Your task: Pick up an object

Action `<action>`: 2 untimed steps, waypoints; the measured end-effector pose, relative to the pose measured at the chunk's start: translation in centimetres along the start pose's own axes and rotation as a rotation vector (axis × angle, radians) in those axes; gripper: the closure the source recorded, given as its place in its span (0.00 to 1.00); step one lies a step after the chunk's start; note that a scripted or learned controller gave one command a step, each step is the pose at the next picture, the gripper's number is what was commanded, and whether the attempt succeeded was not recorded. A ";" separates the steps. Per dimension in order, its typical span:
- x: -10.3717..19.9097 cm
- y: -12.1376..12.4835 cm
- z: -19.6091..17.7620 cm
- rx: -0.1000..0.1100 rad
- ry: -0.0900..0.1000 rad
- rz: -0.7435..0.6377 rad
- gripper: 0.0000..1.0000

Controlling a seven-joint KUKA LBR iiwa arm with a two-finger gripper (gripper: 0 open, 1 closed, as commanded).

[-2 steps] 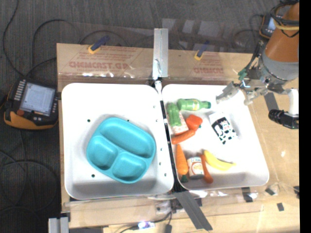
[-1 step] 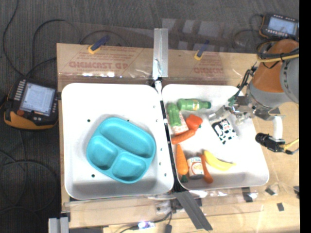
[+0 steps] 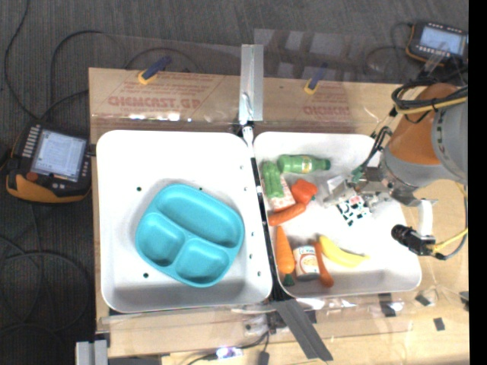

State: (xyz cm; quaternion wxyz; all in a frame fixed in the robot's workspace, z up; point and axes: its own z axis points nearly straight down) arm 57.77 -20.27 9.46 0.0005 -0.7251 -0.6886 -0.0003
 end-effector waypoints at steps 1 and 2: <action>0.1 0.1 -1.1 -0.003 0.001 -0.001 1.00; 7.1 1.6 -11.4 0.002 -0.001 -0.333 1.00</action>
